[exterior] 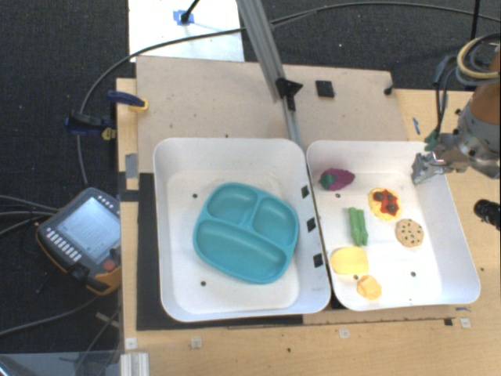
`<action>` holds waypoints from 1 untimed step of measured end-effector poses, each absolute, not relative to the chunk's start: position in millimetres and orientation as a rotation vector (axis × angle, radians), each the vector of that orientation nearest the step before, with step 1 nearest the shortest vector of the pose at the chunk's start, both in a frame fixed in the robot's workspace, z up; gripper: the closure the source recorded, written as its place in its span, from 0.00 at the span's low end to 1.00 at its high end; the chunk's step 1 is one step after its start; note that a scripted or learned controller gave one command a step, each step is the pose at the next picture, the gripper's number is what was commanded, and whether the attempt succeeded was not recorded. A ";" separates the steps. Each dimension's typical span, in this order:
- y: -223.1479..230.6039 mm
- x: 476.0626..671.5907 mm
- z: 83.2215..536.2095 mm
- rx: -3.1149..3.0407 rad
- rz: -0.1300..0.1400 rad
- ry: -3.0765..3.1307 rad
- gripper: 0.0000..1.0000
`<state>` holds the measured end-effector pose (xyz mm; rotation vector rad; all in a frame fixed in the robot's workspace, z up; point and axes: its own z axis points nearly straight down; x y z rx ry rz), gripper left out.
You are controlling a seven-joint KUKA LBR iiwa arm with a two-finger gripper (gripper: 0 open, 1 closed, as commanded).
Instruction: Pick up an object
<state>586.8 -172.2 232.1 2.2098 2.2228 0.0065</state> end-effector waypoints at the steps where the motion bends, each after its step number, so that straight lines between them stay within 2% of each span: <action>1: -172.2 588.2 252.6 2.211 0.005 2.226 1.00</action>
